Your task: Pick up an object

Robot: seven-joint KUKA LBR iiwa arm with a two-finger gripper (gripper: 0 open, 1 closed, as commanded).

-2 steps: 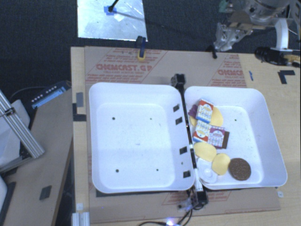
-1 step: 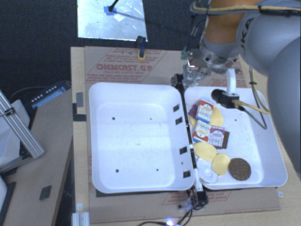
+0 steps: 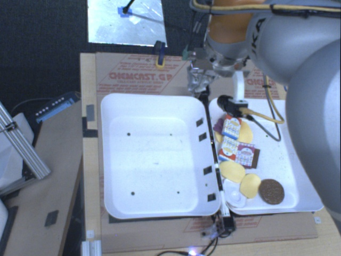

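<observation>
My gripper (image 3: 199,84) hangs over the far end of the wall between the two bins, above the rim and with nothing seen in it. In the right bin (image 3: 298,183) lies a pile: a red, white and blue packet (image 3: 230,128), a second printed packet (image 3: 238,153) over a dark brown wrapper, two pale yellow discs (image 3: 232,170) (image 3: 249,185), a brown round biscuit (image 3: 271,191) and a small white cup (image 3: 235,197). The pile lies nearer the camera than the gripper, along the bin's left side.
The left white bin (image 3: 114,143) sits beside the right one, with black clips (image 3: 208,170) along the shared wall. Both bins rest on a cardboard sheet (image 3: 133,74). A yellow and blue clamp (image 3: 159,54) stands at its far edge. The grey arm (image 3: 303,52) covers the upper right.
</observation>
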